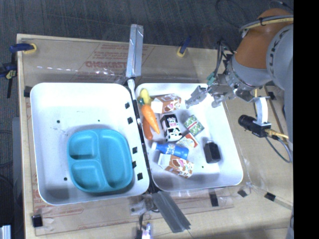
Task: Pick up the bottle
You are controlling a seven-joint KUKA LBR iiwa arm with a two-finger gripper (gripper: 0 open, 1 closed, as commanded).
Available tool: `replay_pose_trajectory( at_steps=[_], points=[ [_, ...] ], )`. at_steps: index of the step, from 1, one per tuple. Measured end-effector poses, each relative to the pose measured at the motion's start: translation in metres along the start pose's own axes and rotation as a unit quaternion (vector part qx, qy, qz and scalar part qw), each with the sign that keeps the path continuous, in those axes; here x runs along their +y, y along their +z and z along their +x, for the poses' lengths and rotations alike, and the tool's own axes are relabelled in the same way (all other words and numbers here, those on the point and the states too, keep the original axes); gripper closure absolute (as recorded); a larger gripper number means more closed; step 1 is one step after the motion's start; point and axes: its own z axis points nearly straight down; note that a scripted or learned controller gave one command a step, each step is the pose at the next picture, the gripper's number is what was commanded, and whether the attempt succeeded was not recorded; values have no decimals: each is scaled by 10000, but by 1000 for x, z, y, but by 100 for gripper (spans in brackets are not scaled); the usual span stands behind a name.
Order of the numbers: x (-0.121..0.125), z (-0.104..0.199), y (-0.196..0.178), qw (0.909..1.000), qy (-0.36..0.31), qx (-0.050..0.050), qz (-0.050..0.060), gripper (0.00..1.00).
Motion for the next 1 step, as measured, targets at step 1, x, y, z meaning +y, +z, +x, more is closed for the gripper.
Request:
replay_pose_trajectory(
  at_steps=[1],
  points=[
    [-37, 28, 113, 9971, -762, -1, 1, 0]
  ],
)
